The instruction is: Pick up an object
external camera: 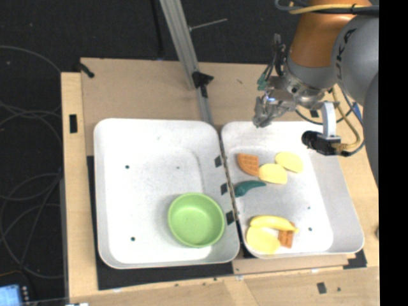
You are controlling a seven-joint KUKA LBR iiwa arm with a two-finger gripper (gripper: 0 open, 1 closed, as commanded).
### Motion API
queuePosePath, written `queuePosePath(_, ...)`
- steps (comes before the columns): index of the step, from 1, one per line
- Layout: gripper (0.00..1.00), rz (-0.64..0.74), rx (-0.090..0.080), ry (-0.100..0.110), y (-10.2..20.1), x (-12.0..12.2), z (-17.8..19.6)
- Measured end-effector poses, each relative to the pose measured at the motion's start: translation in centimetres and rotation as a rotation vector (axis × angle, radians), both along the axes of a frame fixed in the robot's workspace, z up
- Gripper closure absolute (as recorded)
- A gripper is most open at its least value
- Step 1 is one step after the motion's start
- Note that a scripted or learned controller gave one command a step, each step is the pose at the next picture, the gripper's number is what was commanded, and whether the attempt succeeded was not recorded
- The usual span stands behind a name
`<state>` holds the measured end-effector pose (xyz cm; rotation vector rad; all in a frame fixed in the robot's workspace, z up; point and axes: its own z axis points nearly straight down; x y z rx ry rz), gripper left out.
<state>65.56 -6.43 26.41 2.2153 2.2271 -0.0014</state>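
My gripper (262, 118) hangs above the far edge of the right bin (331, 190), near its back left corner, with nothing seen between its fingers. Below it in that bin lie an orange ridged piece (249, 164), two pale yellow slices (273, 174) (290, 162) and a teal leaf-shaped piece (247, 187). At the bin's near edge sit a yellow banana-like piece (272, 222), a round yellow slice (261, 240) and a small orange bit (286, 238).
The left bin (140, 164) holds a green bowl (196, 218) near its front right corner. A slanted metal pole (185, 50) rises behind the bins. A black cable connector (322, 142) sticks out beside the wrist over the right bin's far side.
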Motion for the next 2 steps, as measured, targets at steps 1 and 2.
queuePosePath(1, 1.00, 0.002, 0.001, -0.001, 6.2, 0.7, -0.5)
queuePosePath(2, 1.00, 0.001, 0.001, 0.001, 11.6, 0.3, -1.2)
